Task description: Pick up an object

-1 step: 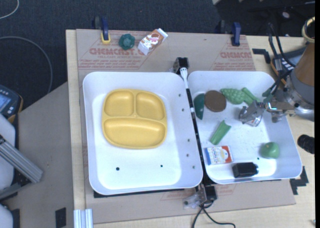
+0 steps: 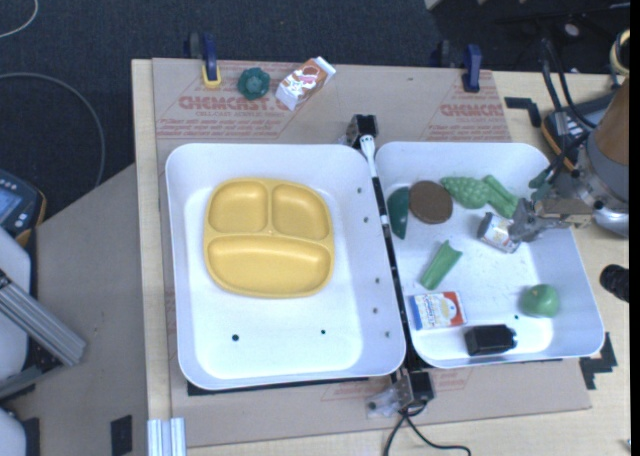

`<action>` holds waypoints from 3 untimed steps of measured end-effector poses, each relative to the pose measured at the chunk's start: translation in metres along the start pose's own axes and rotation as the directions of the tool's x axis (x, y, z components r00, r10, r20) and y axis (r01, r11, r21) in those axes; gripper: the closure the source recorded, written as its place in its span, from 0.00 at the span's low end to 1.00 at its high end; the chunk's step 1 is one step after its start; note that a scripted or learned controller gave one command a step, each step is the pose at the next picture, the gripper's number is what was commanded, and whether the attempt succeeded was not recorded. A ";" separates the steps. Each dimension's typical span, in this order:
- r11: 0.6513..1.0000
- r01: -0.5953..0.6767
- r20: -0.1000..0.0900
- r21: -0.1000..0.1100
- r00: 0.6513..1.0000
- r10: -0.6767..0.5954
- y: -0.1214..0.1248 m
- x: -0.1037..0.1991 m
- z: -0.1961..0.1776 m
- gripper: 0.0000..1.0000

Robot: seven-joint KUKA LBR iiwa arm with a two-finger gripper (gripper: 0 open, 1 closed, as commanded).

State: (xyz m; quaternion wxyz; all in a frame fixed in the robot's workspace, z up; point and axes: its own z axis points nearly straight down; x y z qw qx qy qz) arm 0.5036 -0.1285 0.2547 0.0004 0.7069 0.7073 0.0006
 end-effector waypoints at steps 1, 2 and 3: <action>1.000 0.005 -0.004 0.009 1.000 -0.005 -0.019 0.073 0.036 1.00; 1.000 0.005 -0.003 0.006 1.000 -0.005 -0.025 0.119 0.038 1.00; 1.000 0.010 -0.005 -0.017 1.000 -0.010 -0.022 0.182 -0.112 1.00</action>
